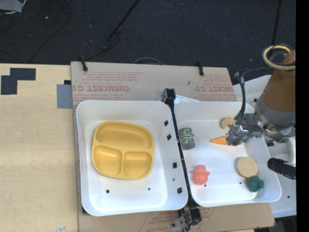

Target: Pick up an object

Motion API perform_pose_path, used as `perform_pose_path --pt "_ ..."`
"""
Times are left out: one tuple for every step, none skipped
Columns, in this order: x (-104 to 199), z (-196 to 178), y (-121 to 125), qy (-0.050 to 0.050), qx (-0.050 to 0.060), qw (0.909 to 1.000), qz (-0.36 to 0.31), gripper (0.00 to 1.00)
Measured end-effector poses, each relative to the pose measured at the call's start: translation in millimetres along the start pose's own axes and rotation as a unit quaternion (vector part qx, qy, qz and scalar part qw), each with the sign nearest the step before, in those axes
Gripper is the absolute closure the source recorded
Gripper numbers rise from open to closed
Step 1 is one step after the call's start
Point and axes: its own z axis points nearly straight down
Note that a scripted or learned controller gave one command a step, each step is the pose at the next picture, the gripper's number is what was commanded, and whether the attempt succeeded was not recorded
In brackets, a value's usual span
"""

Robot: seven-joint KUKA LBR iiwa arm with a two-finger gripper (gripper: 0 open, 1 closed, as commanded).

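We judge the small orange plastic carrot point(219, 140) to be light, stiff and rather slick, so it should be taken across its thick end, where the sides give the most purchase; the thin tip would likely slip out. It is a tapered cone, bright orange, lying flat with its point toward the divider between the bins. It rests in the upper middle of the right white bin point(212, 197), and its thick end sits at the gripper point(235, 134), which is down at that spot. We cannot tell whether the jaws are spread or pinching it, since the dark metal there hides the detail. Elsewhere in that bin we see a green striped cylinder point(186, 138), a pink-red lumpy toy point(200, 174), a round tan biscuit-like disc point(247, 166) and a small dark green lump point(255, 182). The left white bin point(87, 187) holds a yellow divided plastic plate point(123, 149).
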Motion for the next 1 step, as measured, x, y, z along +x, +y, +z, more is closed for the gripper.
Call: perform_pose_path --pt "47.8 -4.6 14.1 0.001 0.002 1.0 -0.002 1.0"
